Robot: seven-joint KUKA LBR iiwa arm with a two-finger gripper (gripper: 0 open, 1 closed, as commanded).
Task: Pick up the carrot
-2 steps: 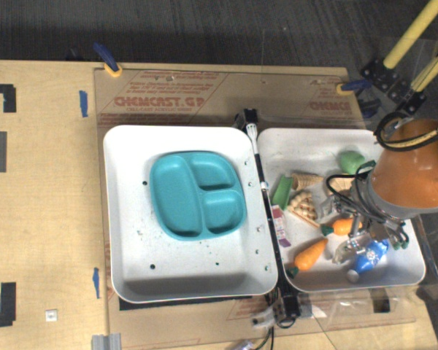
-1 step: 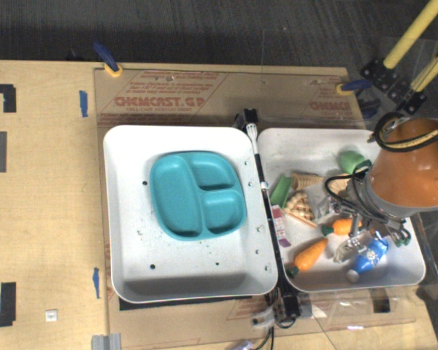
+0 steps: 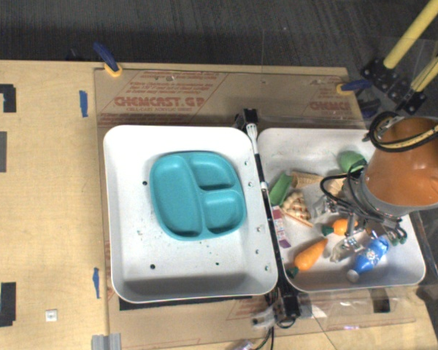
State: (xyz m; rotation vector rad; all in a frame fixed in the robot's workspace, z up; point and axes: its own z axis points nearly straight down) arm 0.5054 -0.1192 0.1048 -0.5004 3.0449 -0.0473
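The carrot (image 3: pixel 311 254) is orange with a green stem end and lies slantwise near the front left of the right bin (image 3: pixel 416 272). My gripper (image 3: pixel 345 242) hangs low in that bin, just right of the carrot's thick end, under the arm's orange band (image 3: pixel 405 168). A small orange piece (image 3: pixel 339 226) shows right beside the gripper. I cannot make out whether anything sits in the gripper.
A blue object (image 3: pixel 369 257) lies right of the gripper. Green items (image 3: pixel 280 189) (image 3: pixel 350 160) and a tan patterned item (image 3: pixel 298 204) crowd the right bin's middle and back. The left bin (image 3: pixel 131 268) holds a teal divided plate (image 3: pixel 197 193).
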